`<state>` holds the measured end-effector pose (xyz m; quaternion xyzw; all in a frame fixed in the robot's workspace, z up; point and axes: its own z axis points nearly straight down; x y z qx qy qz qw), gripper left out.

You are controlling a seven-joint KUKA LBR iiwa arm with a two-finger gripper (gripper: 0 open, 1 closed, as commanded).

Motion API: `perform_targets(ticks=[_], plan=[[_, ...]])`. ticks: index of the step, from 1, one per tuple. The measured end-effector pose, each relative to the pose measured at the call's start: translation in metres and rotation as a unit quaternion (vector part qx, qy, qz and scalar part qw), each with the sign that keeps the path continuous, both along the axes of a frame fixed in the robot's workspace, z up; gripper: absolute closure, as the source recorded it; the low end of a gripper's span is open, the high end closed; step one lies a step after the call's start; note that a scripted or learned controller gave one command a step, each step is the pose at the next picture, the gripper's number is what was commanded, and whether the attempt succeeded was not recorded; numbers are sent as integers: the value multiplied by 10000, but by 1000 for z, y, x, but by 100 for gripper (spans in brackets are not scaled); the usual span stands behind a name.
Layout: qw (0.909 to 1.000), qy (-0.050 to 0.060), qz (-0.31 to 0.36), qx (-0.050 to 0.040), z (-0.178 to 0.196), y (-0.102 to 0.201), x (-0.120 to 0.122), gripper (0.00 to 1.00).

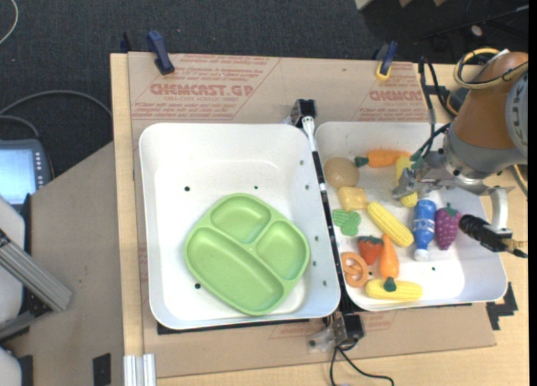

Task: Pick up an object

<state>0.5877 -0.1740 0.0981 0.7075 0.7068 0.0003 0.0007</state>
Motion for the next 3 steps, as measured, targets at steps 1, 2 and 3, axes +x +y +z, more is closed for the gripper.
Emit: perform_targets(ticks=[1,2,3], plan=[[10000,-6,22,-9,-12,40,37,100],[10000,-48,41,10,94,104,20,100],[10000,-8,33,12,125,152,-2,100]])
